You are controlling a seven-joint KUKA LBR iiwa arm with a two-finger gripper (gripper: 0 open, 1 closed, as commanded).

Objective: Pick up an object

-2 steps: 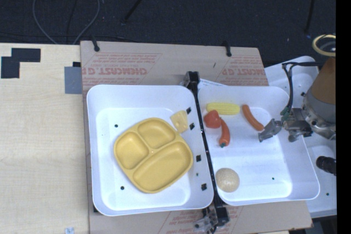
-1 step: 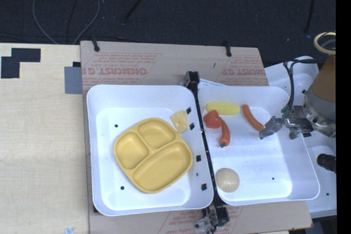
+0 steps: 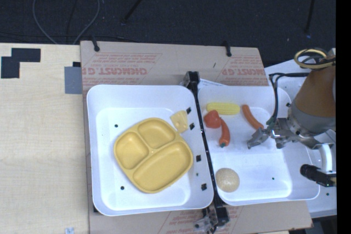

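From above, the grey metal hand [image 3: 267, 137] hangs over the right bin [image 3: 277, 186], its fingers spread slightly with nothing between them. Just left of it lies a small orange sausage [image 3: 252, 116]; farther left are a curved red pepper [image 3: 219, 126] and a bumpy yellow corn cob [image 3: 222, 108]. A round beige ball [image 3: 227, 179] sits near the front. The left bin [image 3: 104, 118] holds a glossy yellow divided plate [image 3: 153, 154] and a pale yellow chunk [image 3: 179, 120].
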